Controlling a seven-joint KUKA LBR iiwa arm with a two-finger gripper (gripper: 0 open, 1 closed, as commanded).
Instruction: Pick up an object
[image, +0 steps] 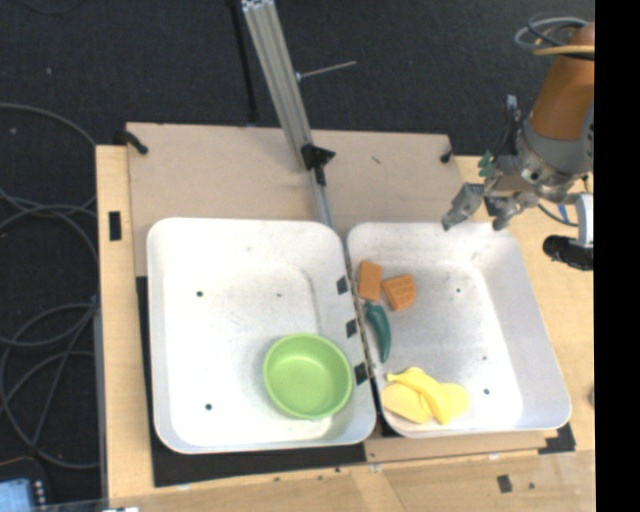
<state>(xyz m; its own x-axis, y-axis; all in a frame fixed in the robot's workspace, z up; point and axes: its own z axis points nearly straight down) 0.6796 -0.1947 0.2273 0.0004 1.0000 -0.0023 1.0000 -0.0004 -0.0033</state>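
Gripper (478, 214) hung spread, empty, over right bin's (520, 300) back edge. Orange block (399, 292) nr its left edge looked light, prob. soft; pinch across its sides.

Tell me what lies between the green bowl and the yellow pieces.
In the camera view, the green bowl and the yellow pieces sit in separate bins; between them run the bins' adjoining rims, with the teal object's lower end just above that gap.

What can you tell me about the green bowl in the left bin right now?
The green bowl is round, light green, plastic-looking, and sits upright with its opening up and nothing visible inside. It rests on the floor of the left bin, in the near right corner, close to the wall shared with the right bin. Nothing else touches it.
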